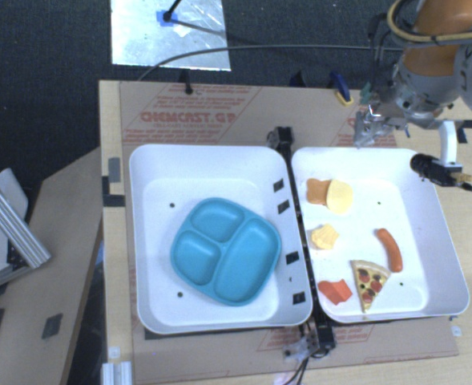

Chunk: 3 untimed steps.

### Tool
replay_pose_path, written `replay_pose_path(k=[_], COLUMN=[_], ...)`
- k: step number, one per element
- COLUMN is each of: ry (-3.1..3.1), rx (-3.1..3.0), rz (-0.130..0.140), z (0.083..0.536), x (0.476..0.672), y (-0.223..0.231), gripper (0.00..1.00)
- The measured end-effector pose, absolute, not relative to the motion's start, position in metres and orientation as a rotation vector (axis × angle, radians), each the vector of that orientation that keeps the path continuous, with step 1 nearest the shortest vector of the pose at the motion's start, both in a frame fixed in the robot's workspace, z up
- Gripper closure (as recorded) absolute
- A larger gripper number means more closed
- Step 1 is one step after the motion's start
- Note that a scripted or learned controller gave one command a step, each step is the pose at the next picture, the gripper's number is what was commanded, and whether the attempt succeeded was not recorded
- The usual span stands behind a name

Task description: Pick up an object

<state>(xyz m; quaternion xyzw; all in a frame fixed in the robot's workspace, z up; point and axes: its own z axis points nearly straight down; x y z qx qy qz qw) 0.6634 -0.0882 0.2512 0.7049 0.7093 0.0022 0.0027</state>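
Note:
The right bin [440,247] holds several toy foods: an orange and yellow piece [330,194] at its far left, a small yellow chunk [324,237], a red sausage [389,249], a pizza slice [369,282] and a red-orange piece [335,291] near the front. My gripper [369,127] hangs above the far rim of this bin, behind all the food and touching none of it. Nothing shows between its fingers.
The left bin [151,215] holds a blue divided plate [225,250]. A black divider [293,215] runs between the two bins. Cardboard [195,115] lies under both, with a shiny sheet [167,22] beyond it.

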Motion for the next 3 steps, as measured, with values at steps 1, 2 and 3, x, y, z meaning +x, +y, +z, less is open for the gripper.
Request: replay_pose_path(k=[1, 2, 3], ry=[2.23, 2.232, 2.234], rx=[2.212, 2.213, 2.214], rz=[0.001, 0.001, -0.003], z=[0.255, 0.258, 0.238], x=[0.64, 0.608, 0.573], y=[-0.042, -0.001, 0.041], gripper=[1.0, 1.0, 1.0])
